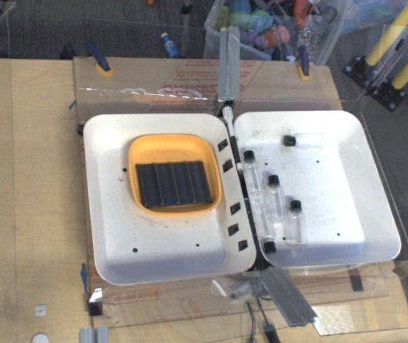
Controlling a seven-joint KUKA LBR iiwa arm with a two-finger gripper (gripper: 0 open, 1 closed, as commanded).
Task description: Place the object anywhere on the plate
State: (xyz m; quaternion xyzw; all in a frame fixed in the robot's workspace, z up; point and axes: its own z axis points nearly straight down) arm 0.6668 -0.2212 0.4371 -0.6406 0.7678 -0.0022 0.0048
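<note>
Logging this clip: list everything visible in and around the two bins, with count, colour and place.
Plate: one, orange, left bin.
Ridged block: one, dark grey, lying on the plate.
Left bin: one, white, left half of the bench.
Right bin: one, white, beside the left bin.
Clear plastic pieces: several, transparent with black caps, right bin near the divider.
Clips: a row, black, along the divider.
Box of toys: one, clear with mixed colours, behind the bench.

dark ribbed block lying flat on orange plate, plate inside left white bin
</note>
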